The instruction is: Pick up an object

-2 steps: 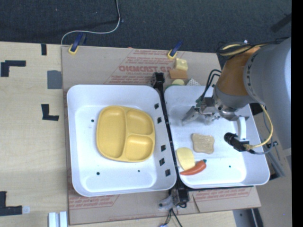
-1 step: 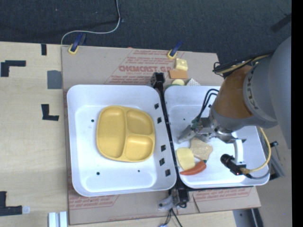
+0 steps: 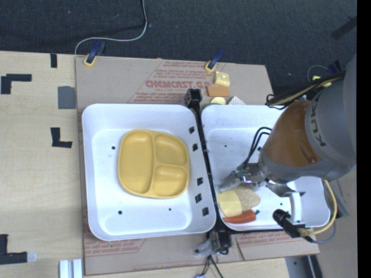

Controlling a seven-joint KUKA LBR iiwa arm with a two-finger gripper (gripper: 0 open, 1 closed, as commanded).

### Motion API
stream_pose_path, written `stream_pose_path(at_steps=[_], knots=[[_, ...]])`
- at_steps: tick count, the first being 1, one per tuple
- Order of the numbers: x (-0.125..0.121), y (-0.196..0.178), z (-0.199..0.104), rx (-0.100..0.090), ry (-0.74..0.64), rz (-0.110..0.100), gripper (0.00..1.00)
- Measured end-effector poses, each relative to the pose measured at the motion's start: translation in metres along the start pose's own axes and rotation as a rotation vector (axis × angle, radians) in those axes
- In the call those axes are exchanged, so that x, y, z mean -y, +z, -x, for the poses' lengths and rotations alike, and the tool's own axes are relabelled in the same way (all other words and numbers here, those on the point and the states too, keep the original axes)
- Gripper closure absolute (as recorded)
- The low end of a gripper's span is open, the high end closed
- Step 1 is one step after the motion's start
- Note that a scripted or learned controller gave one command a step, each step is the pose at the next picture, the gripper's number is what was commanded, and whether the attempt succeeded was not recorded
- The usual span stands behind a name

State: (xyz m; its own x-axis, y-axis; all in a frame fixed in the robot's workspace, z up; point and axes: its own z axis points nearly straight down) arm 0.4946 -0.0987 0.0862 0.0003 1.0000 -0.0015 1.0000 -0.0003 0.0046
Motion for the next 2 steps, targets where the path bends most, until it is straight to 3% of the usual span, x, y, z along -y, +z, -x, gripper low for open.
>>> stream_pose_path(at_steps=[1, 2], knots=[[-0.002, -0.010, 0.000, -0.001, 0.000, 0.000, 1.00], [-0.069, -0.136, 0.084, 0.009, 0.002, 0.013, 1.00]])
